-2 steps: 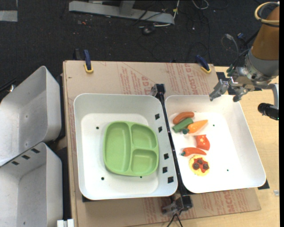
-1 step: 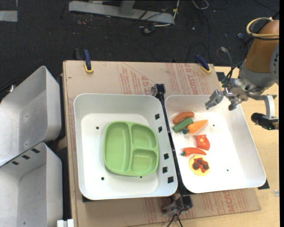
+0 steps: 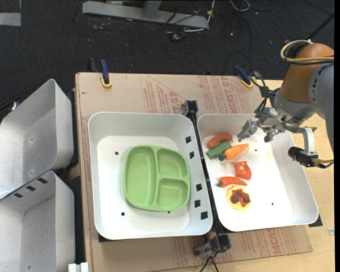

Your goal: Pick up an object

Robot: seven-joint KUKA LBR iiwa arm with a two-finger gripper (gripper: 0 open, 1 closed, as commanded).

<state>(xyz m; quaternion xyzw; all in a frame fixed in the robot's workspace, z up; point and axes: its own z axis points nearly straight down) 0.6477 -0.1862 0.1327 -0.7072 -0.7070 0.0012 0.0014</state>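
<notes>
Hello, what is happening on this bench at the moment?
A grey robot arm reaches in from the right, its gripper open above the far side of the right bin. It holds nothing. Toy foods lie below it: a carrot, a hot dog, a red pepper. The left bin holds a green divided plate.

I work in a robotics lab, not a home. My bench [image 3: 159,87] is a raw printed board held by clamps [image 3: 104,73] at its 12 o'clock edge. Two white bins [image 3: 101,159] sit side by side on it, with spare bins [image 3: 32,133] stacked at 9 o'clock. Loose cables [image 3: 234,10] and metal framing [image 3: 143,13] lie on the dark speckled floor [image 3: 48,42] at 12 o'clock.
</notes>
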